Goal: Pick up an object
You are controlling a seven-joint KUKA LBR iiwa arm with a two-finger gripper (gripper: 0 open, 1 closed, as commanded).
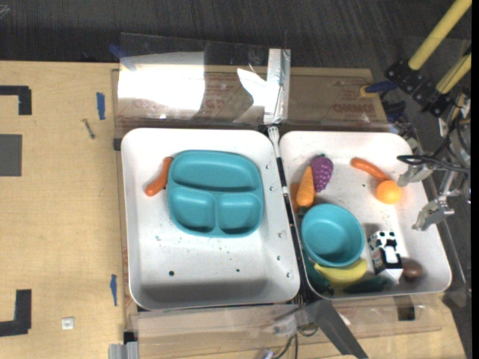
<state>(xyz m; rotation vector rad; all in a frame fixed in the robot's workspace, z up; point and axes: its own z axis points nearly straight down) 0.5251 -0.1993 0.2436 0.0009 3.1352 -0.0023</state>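
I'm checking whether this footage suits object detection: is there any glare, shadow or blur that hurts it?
In the camera view, strong glare washes out the clear panel behind the left bin; the teal tray and teal bowl are evenly lit and fairly sharp; the gripper at the right bin's edge looks thin and soft; shadows are faint.

Pale plywood bench [52, 223] with black tape marks [16, 99], dark carpeted floor [224, 10] beyond.

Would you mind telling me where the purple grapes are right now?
In the camera view the purple grapes lie in the right bin, near its upper left corner, right beside the carrot and above the blue bowl.
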